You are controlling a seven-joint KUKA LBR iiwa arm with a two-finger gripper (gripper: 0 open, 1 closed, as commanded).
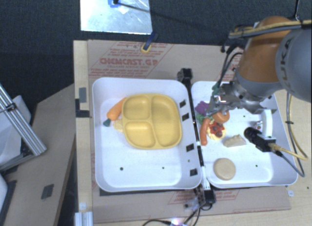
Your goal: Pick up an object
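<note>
The right white bin (280, 169) is entered by the grey arm (270, 56) from the right, while the left white bin (105, 171) holds a yellow divided plate (148, 121) with a toy carrot (116, 109) beside it. The gripper (218, 107) is seen low over a cluster of small toy foods by the right bin's left wall, directly above an orange piece (222, 116); a second carrot (204, 130) lies just left of it, long axis running toward the camera. Whether anything is gripped cannot be told.
</note>
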